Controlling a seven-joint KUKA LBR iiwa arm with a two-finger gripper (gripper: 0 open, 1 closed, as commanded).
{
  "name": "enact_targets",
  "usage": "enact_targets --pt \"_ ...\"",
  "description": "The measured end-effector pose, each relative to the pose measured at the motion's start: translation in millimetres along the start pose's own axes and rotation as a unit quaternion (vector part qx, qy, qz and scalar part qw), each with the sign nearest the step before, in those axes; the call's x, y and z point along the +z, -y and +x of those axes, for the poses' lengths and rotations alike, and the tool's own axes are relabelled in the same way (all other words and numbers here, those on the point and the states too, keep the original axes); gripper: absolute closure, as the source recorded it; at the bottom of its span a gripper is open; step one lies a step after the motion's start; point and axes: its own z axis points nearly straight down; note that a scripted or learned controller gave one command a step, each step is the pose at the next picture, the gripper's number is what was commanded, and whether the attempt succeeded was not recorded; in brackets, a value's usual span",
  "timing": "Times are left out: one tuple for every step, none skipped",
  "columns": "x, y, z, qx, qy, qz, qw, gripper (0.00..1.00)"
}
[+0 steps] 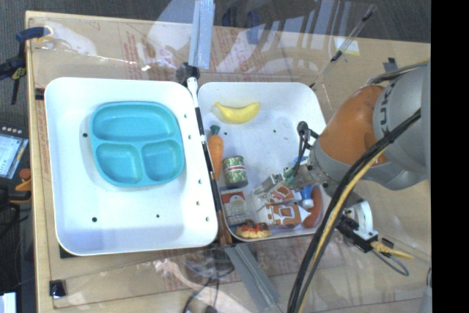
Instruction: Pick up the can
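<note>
Your can [234, 170], a short metal cylinder with a green label, stands near the middle of the right bin [311, 102], one of two shallow white bins. Just beside it lie one carrot [215, 148] and one curved yellow banana [237, 111]. The gripper [287, 178] hovers right of the can, over small cartons [282, 212]; you cannot tell its grasp.

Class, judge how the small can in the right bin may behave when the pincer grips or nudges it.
The can looks small, so probably light. It seems rigid with round sides, so it may slip or roll if tipped. The carrot and box lie close, so a nudge likely shifts them.
</note>
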Motion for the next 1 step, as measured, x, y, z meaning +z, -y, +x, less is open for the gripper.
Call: enact_targets --pt "0.0 0.0 0.0 0.000 0.000 0.000 1.0000 0.00"
